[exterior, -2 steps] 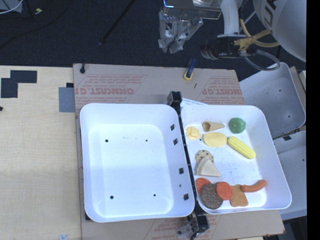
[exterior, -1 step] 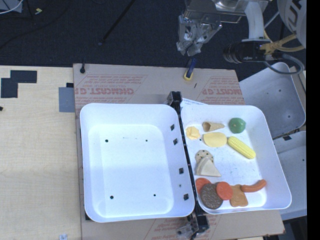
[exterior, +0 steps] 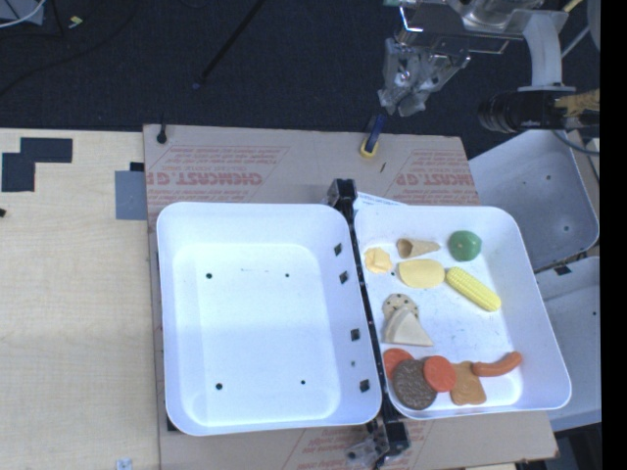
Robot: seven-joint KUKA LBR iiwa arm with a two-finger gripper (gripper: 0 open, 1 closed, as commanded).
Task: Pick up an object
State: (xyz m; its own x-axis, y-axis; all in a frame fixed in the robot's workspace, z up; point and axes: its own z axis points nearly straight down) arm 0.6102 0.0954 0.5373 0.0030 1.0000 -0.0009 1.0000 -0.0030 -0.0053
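Gripper point(exterior: 404, 98) hangs high above the bench behind both bins, carrying nothing; finger spacing cannot be told. Toy foods, including corn cob point(exterior: 473, 288) and green ball point(exterior: 464, 245), crowd the right bin point(exterior: 544, 355), awaiting a pick.

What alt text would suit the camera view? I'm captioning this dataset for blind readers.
The end effector hangs high above the bench, beyond the two white bins. The right bin holds toy foods, among them a corn cob, a green ball, a sausage and a brown cookie. The left bin sits alongside it.
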